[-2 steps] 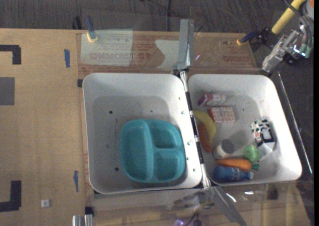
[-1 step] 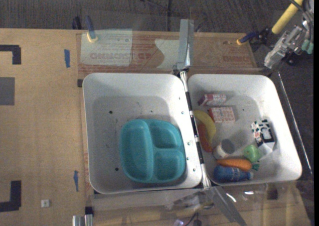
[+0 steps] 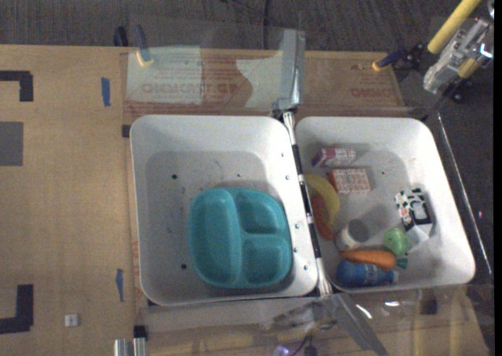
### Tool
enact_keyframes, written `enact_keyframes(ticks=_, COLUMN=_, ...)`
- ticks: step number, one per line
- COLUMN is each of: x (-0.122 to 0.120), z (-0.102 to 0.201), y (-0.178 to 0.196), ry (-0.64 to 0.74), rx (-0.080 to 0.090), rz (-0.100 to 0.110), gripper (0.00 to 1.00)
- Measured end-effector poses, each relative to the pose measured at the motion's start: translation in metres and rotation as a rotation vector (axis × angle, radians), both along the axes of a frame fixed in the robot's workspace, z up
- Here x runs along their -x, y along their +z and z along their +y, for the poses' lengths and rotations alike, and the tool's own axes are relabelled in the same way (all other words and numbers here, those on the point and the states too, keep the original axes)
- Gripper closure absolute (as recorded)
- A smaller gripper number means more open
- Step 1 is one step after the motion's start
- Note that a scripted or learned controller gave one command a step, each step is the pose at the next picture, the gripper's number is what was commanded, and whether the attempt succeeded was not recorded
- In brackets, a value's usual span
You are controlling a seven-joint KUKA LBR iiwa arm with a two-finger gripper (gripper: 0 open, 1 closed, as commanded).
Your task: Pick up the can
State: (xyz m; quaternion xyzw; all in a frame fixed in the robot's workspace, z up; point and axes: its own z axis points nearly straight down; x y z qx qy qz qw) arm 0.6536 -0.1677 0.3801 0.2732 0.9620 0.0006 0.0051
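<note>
A blue can (image 3: 365, 274) lies on its side at the near edge of the right bin (image 3: 451, 190), just under an orange carrot (image 3: 369, 256). A small pale cylinder (image 3: 354, 232) stands upright just above the carrot. My gripper (image 3: 453, 60) hangs outside the bin, beyond its far right corner and well away from the can, with a yellow piece above it. It holds nothing that I can see.
The right bin also holds a banana (image 3: 324, 192), a red-and-white box (image 3: 351, 180), a small carton (image 3: 335, 156), a black-and-white item (image 3: 413, 207) and a green piece (image 3: 398, 240). A teal divided plate (image 3: 239, 237) lies in the left bin (image 3: 157, 166).
</note>
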Motion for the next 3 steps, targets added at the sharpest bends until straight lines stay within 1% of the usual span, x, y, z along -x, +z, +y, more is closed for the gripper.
enact_keyframes(ticks=1, x=-0.001, z=-0.001, y=0.013, ry=-0.002, rx=0.001, rz=-0.011, gripper=1.00)
enact_keyframes(ticks=2, x=-0.006, z=0.012, y=-0.031, ry=0.050, rx=-0.001, rz=0.005, gripper=1.00)
enact_keyframes(ticks=3, x=-0.006, z=0.043, y=0.027, ry=-0.008, rx=0.000, rz=0.000, gripper=1.00)
